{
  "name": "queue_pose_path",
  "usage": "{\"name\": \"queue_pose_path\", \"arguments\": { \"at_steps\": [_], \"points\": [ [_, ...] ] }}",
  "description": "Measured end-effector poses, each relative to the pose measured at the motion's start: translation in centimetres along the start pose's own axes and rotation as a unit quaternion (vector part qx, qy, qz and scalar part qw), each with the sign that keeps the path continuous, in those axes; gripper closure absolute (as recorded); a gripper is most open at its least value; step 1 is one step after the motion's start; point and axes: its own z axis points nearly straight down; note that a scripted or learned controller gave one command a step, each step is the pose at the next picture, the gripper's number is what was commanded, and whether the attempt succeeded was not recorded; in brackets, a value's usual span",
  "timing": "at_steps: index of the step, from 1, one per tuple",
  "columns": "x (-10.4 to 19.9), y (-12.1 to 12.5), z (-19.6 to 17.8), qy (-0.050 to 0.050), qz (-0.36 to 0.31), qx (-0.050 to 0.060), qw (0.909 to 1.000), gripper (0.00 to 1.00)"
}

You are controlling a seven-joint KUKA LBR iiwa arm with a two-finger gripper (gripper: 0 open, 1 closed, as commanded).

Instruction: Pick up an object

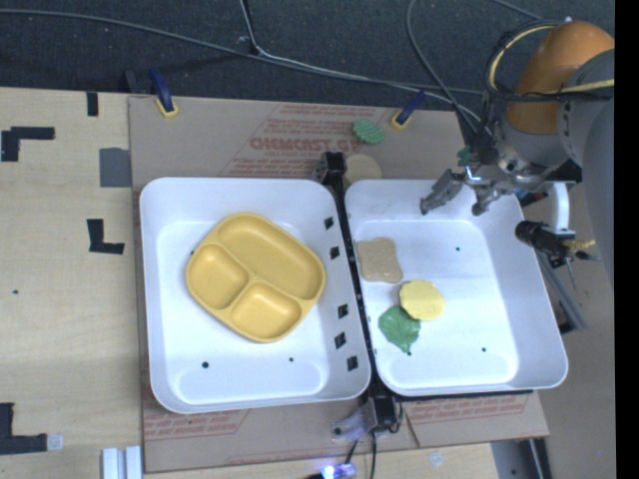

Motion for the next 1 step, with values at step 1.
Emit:
{"name": "queue_pose_path", "arguments": {
  "at_steps": [1],
  "points": [
    [0.53,0.49,4.6,0.0,0.0,0.0,1.0,0.0]
  ]
}}
